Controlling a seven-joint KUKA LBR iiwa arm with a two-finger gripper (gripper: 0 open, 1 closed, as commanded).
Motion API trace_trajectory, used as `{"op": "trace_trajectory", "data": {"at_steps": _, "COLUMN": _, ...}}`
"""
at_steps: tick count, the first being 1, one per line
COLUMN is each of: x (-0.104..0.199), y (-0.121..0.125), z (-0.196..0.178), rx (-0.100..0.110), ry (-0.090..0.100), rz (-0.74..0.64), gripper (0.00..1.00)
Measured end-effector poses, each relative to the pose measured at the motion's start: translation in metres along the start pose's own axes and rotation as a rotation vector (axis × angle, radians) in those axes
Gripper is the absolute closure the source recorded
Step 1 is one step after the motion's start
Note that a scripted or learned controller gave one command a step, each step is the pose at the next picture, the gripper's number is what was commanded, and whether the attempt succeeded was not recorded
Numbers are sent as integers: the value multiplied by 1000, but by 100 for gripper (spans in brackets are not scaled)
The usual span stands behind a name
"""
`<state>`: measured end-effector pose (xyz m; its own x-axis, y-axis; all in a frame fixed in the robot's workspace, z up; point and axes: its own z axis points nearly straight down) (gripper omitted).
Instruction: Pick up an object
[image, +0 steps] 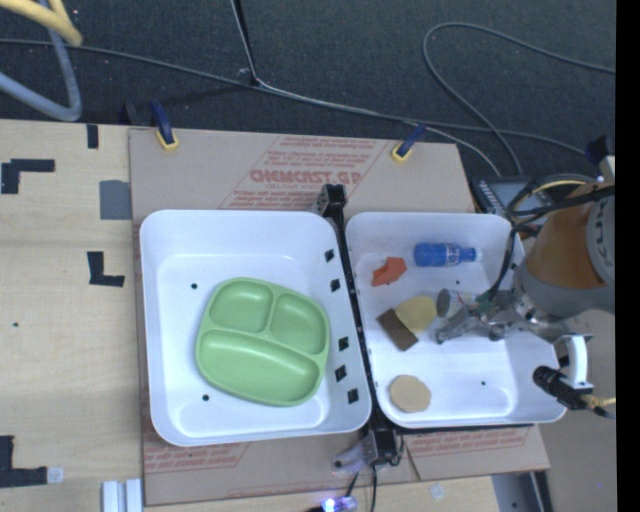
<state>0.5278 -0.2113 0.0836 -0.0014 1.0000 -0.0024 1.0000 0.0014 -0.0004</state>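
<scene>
We see the gripper low inside the right bin, its fingers narrow and reaching toward the yellow-and-brown sponge, just beside it, with nothing visibly between them; whether they touch the sponge we cannot tell. So we judge the pick as not yet made: the arm is at the approach, and the closing and the lift remain. Around it lie the other candidates, all resting on the bin floor: an orange piece and a blue bottle toward the far wall, and a tan round disc near the front. The left bin holds a green divided plate.
</scene>
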Motion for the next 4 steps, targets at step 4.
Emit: {"op": "trace_trajectory", "data": {"at_steps": 4, "x": -1, "y": 12, "z": -146, "rx": -2, "ry": 1, "rz": 0, "gripper": 100}}
